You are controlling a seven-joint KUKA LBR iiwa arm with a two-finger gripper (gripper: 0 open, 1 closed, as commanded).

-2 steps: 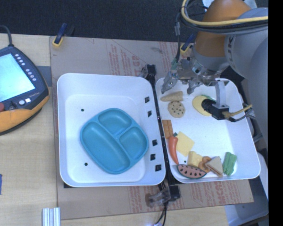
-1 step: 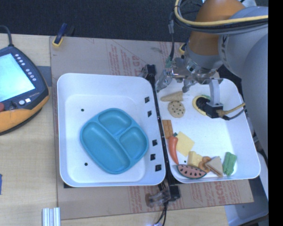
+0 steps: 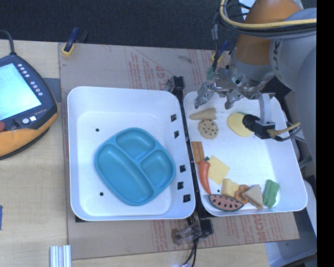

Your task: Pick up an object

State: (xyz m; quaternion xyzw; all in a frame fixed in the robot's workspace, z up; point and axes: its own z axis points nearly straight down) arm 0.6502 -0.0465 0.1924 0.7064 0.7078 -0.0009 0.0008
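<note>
Over the far end of the right bin [image 3: 289, 166], my tool [image 3: 218, 99] hangs with its two fingers spread apart and nothing between them. Just below the tool lie a tan bread slice [image 3: 204, 114] and a chocolate-chip cookie [image 3: 209, 129], with a yellow piece [image 3: 239, 124] beside them. Well beyond the tool's other side, the left bin [image 3: 80, 149] holds a blue divided plate [image 3: 134, 165].

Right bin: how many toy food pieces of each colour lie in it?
Tan or brown: 4, such as the round chocolate-chip cookie
Yellow: 3, such as the flat yellow cheese slab
Orange: 1, the orange carrot
Green: 1, the green vegetable piece
Red: 1, the red watermelon slice
Total: 10
</note>
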